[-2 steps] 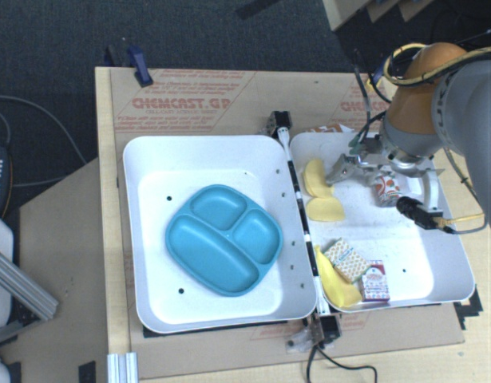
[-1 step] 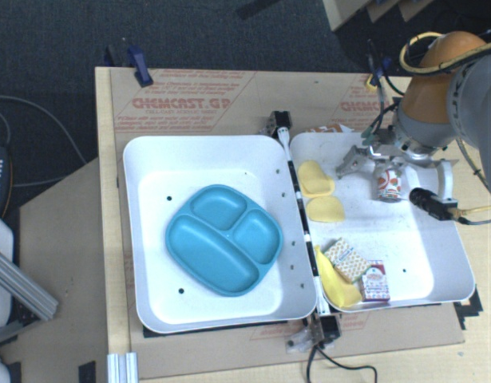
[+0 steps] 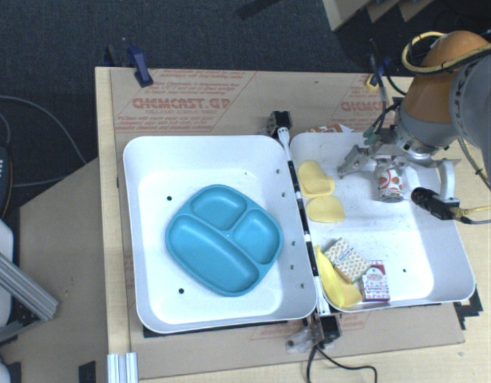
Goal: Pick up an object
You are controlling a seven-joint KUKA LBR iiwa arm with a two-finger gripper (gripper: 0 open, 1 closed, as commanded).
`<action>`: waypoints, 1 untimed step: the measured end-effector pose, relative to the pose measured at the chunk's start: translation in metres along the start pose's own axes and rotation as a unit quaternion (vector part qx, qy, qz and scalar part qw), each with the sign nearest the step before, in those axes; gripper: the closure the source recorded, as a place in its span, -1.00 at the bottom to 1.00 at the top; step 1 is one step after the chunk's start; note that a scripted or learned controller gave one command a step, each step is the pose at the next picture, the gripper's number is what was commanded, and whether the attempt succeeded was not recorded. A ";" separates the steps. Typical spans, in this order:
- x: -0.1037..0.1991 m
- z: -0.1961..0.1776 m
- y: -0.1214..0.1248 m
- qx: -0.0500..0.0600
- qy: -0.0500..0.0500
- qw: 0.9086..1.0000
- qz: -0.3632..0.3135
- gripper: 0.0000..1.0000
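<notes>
While gripper (image 3: 386,159) hangs over can (image 3: 391,182) | yellow pieces (image 3: 315,179) leftward

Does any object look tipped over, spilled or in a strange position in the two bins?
Nothing looks spilled or broken. The blue divided tray lies skewed in the left bin. In the right bin, the small can under the claw seems to lean, and a yellow piece rests against the dividing wall.

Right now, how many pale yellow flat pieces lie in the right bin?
2. One piece lies near the bin's left wall, toward the back; the other piece lies just in front of it. More may be hidden under the arm.
</notes>
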State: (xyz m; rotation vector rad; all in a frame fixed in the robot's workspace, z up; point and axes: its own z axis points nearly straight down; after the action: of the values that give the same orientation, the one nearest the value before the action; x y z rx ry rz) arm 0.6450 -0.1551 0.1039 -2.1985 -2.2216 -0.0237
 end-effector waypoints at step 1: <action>0.000 0.000 0.000 0.000 0.000 1.000 0.001 -1.00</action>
State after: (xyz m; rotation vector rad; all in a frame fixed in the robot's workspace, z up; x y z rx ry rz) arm 0.6447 -0.1551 0.1034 -2.1995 -2.2203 -0.0238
